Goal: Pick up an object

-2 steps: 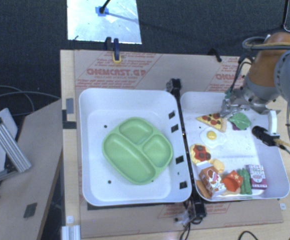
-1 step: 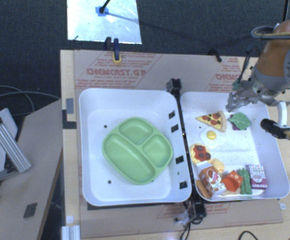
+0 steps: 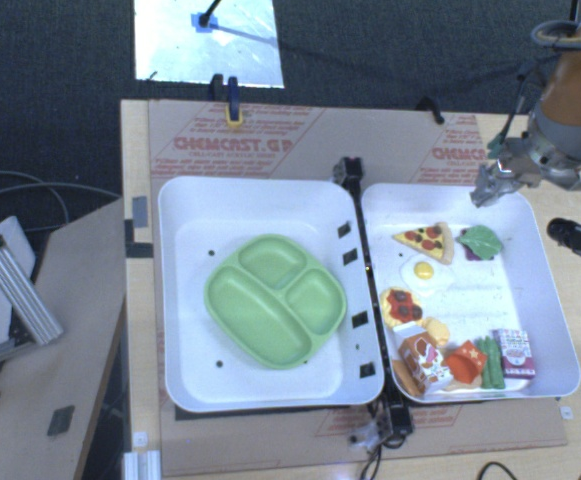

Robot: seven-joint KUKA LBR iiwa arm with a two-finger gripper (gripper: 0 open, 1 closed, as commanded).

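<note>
The right bin [image 3: 540, 268] holds several toy foods: a pizza slice [image 3: 425, 238], a green leaf [image 3: 481, 240], a fried egg [image 3: 422, 271], a round pizza piece [image 3: 402, 306], a small carton [image 3: 425, 361], an orange-red piece [image 3: 466, 361], a green pod [image 3: 493, 360] and a pink-white packet [image 3: 514, 353]. My gripper [image 3: 490, 186] hangs over the bin's far rim, just above and right of the leaf, with nothing visibly between its fingers. How far apart the fingers stand is too small to tell.
The left bin [image 3: 190, 218] carries a green divided plate [image 3: 275, 300]. A black clip strip [image 3: 355, 258] runs between the bins. A clamp [image 3: 232, 100] sits at the board's far edge. A metal frame [image 3: 10, 278] stands at left.
</note>
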